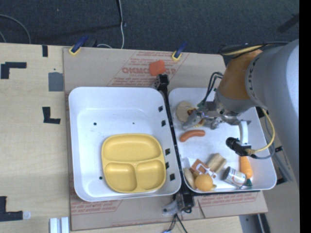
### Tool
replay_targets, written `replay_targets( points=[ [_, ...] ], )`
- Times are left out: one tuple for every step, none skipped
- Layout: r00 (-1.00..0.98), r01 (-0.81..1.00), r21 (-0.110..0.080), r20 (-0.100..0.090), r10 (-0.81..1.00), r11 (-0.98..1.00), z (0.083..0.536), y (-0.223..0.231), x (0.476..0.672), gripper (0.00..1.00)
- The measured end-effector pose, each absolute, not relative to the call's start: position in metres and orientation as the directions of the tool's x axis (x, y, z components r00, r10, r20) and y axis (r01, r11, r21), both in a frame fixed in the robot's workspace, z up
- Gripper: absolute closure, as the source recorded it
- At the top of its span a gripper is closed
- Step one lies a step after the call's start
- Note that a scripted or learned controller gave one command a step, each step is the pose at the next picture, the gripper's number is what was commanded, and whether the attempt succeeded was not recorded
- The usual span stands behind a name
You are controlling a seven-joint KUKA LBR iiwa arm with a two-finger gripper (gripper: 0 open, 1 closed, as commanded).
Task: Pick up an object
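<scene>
The arm (265, 76) reaches in from the right, its orange band above the wrist, and its tool (203, 116) sits low in the upper part of the right bin (266, 178). Whether the tool is apart or together cannot be told — the mechanism there is dark and cluttered, and nothing can be seen held in it.

Just left of the tool lies a round tan piece (183, 109), near the divider between the bins. Below the tool, and apart from it, a sausage (192, 135) lies flat on the bin floor. A black cable fitting (235, 144) hangs over the right side of this bin, and beside it a carrot (246, 166) points down toward the front edge.

Along the front of the right bin sit a small can (233, 177), a tan bread-like piece (215, 161), a red-and-white packet (199, 168) and an orange fruit (204, 182) — all close together.

The left bin (87, 106) holds a yellow divided plate (133, 161), lying flat toward its front. Both bins rest on a cardboard sheet (112, 67) on the worktop (29, 144).
</scene>
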State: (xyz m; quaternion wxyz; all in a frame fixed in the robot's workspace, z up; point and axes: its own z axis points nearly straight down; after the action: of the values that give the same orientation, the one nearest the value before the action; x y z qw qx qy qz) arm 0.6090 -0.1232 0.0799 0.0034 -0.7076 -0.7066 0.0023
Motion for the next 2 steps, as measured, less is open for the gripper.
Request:
replay_targets(
  points=[
    [-0.004,1.000,-0.004,0.000,1.000,0.004,0.082,-0.093,0.643,0.00],
    [-0.002,1.000,-0.012,-0.002,1.000,0.002,0.081,-0.096,0.666,0.00]
  ],
)
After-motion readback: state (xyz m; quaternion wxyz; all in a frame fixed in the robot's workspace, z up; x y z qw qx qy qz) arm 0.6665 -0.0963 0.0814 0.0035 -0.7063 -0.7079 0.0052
